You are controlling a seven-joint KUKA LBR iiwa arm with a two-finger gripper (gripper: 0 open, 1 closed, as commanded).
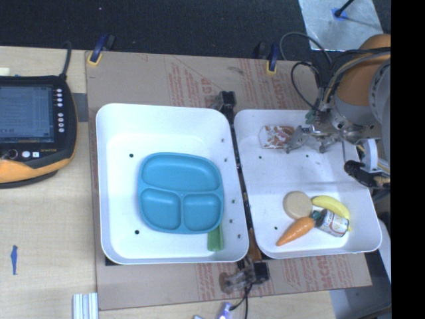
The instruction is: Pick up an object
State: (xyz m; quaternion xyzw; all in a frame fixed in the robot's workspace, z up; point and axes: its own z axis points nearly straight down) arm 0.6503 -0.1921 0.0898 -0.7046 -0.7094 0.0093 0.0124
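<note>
Clearly the gripper (312, 138), jaws apart, hangs beside the wrapper (275, 135) near the right bin's (265, 238) far edge; centre over it before closing.

This is looking like a robotics lab: a teach pendant (30, 128) is lying on the wooden bench (40, 244), clamps (97, 50) are holding cardboard sheeting (166, 78) down, and cables (309, 65) are trailing about.
</note>
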